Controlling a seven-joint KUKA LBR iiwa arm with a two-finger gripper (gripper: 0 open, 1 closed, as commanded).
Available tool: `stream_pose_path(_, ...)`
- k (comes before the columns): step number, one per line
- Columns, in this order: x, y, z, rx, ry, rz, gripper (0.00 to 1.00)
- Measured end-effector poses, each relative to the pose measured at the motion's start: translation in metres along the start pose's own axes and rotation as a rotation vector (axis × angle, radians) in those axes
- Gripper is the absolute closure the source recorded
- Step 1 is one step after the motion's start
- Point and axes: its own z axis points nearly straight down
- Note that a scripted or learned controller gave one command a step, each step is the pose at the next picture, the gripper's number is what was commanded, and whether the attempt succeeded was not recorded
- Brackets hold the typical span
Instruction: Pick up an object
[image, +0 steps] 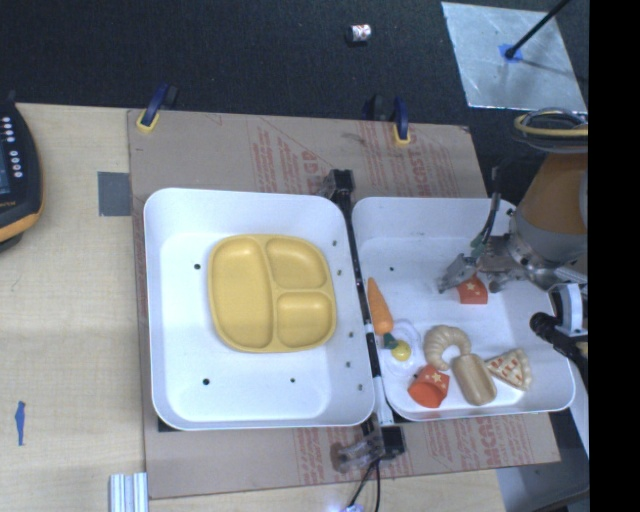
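On my feed the grey KUKA arm (548, 235) has a rounded body with a broad orange band (552, 195) above its wrist. I see a yellow-and-black ring (550, 123) topping that band. The two-finger metal gripper (478, 272) looks dull grey and angular, with a thin dark rod (491, 215) rising beside it.

A yellow divided plate (271, 292) lies in the left bin (170, 390). Both bins rest on a cardboard sheet (250, 150) clamped to the wooden counter (60, 330). A black handheld controller (15, 170) sits far left.
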Motion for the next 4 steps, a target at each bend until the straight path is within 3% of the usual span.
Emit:
stream_pose_path(1,-0.001,0.0,-0.017,-0.005,-0.001,0.0,1.0)
stream_pose_path(2,0.011,-0.04,-0.066,-0.003,0.002,0.005,1.0)
stream_pose_path(3,0.04,0.021,-0.067,-0.01,0.0,-0.001,1.0)
stream_pose_path(4,0.076,-0.019,-0.078,0.0,0.002,0.0,1.0)
